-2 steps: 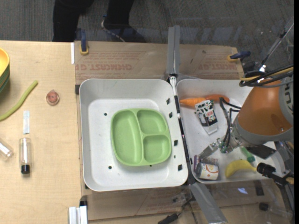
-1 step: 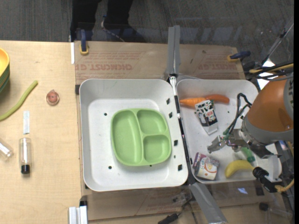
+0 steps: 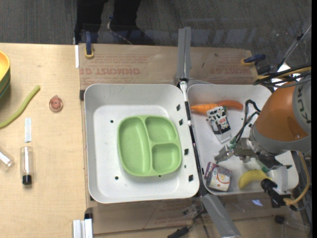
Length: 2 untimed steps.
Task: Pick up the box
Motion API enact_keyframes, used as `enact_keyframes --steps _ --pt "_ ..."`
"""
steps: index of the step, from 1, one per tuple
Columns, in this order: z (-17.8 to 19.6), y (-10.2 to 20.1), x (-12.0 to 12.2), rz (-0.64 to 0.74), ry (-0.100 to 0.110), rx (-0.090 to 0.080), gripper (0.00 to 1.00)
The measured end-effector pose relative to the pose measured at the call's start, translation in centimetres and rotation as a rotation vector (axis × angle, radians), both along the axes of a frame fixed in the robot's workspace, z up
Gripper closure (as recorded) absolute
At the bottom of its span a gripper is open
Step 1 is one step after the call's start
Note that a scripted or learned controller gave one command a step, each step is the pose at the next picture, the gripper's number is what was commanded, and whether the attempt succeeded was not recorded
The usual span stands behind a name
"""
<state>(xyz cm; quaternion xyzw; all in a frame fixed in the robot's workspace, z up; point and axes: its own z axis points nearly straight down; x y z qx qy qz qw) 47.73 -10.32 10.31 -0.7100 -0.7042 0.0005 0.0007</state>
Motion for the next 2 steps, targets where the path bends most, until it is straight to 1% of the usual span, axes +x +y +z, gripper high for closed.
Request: enact_keyframes --steps 1,2 --pt "-1.3 0.6 1.9 -0.001 0.001 -0.001 0.0" --pt "3.1 -3.0 0.0 0.045 0.0 -0.001 0.0"
